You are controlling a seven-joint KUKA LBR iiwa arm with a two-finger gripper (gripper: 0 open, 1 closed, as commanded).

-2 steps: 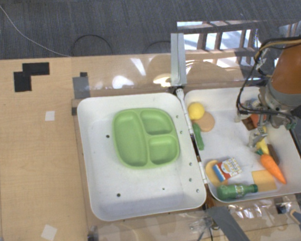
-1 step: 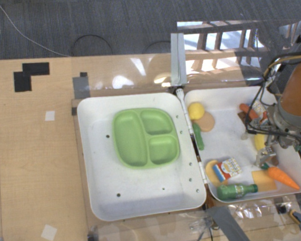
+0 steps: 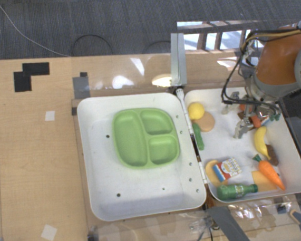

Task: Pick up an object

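Hovering over the upper part of the right bin (image 3: 299, 182), the gripper (image 3: 250, 123) hangs from the grey arm (image 3: 283, 65) with its orange band, which reaches in from the right. Two metal fingers (image 3: 240, 130) point downward. They appear parted with nothing between them — released, as far as the slanted view allows a judgement.

The nearest candidate for the task is the banana (image 3: 260, 141). It lies just below and slightly right of the fingertips, near them but apart. Its long axis runs roughly top to bottom of the view, with a mild curve. A grasp across its short width would call for a small shift down and to the right, then a descent.

Other objects, all placed relative to the banana:
- carrot (image 3: 270, 173) — just below, slanting down-right.
- green bottle (image 3: 236, 190) — below and left, lying on its side along the bin's lower wall.
- small printed box (image 3: 230, 168) — left and slightly below.
- yellow ball (image 3: 195, 111) and tan round object (image 3: 207, 122) — well to the left and above.

The left bin (image 3: 105, 201) holds a green divided plate (image 3: 144, 137), well left of the banana.

Cables and wrist hardware clutter the area around the fingers, so their exact spread and height above the bin floor are hard to make out. A dark item touching the banana's lower end cannot be identified.
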